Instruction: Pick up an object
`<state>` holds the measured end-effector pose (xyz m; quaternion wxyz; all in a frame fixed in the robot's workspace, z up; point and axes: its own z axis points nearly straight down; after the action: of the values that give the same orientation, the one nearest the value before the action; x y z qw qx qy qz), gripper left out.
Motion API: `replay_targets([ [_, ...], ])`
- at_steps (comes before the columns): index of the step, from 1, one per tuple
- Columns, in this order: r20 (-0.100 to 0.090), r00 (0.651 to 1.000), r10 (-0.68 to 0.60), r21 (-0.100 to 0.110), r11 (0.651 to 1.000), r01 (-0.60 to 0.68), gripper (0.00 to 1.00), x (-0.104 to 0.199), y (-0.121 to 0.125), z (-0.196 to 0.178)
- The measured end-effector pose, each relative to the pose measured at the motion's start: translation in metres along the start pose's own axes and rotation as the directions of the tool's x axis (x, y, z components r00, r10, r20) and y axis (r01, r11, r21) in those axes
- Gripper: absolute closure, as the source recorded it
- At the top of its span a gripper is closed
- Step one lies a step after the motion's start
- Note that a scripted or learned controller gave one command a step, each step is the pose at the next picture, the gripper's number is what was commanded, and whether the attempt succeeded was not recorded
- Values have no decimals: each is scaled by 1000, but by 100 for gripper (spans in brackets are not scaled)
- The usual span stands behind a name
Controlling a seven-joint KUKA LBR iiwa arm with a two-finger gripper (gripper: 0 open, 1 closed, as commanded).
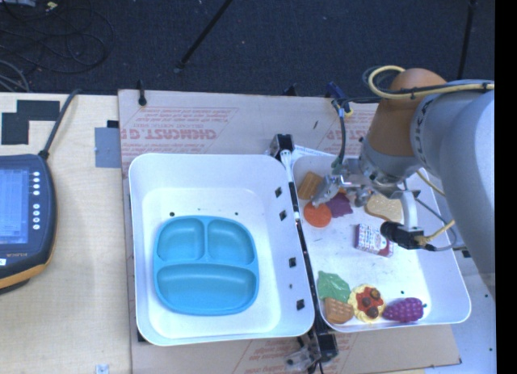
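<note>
The grey arm [452, 146], smooth and rounded with an orange band above the wrist, reaches from the right into the upper part of the right bin [452, 304], a shallow white tray of glossy plastic; its gripper [335, 191] sits low among the toys at the bin's upper left, and whether it is released or clenched on anything cannot be told from this slant; just beside it lie a tan bread-like piece [309, 186], a flat round orange disc [317, 216] and a dark purple lump [340, 205]; a pale toast-shaped slab [383, 208] lies to the right, and a small red and white packet [371, 240] rests near the bin's middle; along the near edge sit a green leafy piece [332, 285], a ridged brown pastry [338, 311], a yellow and red pizza-like round [367, 302] and a knobbly purple grape bunch [402, 309]; the left bin [161, 174] holds a smooth blue divided plate [206, 266] with three compartments.
</note>
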<state>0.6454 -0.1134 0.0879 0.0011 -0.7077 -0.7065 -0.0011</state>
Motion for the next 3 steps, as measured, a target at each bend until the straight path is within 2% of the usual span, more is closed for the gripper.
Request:
replay_targets([
  [1, 8, 1000, -1, -4, 1000, 1, 0, 21, -5, -1],
  [3, 1, 1000, -1, -1, 1000, 1, 0, 1, 0, 0],
])
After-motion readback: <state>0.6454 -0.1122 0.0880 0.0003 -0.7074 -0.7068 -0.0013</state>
